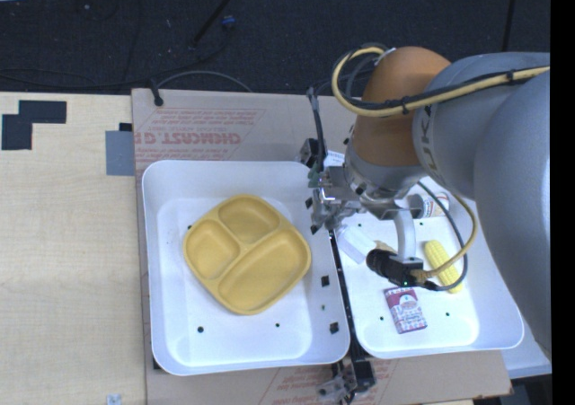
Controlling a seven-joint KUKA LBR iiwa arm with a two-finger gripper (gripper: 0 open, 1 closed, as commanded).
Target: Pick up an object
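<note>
From the overhead camera, find the pincer point(325, 206) just right of a yellow three-compartment plastic plate point(247, 253), above the wall shared by the left white bin point(180, 322) and the right white bin point(467, 327) on the pale wooden counter point(63, 242); cannot tell whether open or closed. Take as likely targets the plate itself, lying flat in the left bin, or, well to its right, a yellow plastic corn cob point(442, 261) and, also right of the plate but lower in the frame, a small red-and-white flat packet point(406, 310). Judged stage: approach, no grasp yet visible. To do it well, move clear of the bin wall, centre over one item, favour the rounded cob over the flat packet or the plate's thin rim, descend straight, and close only once astride it.
</note>
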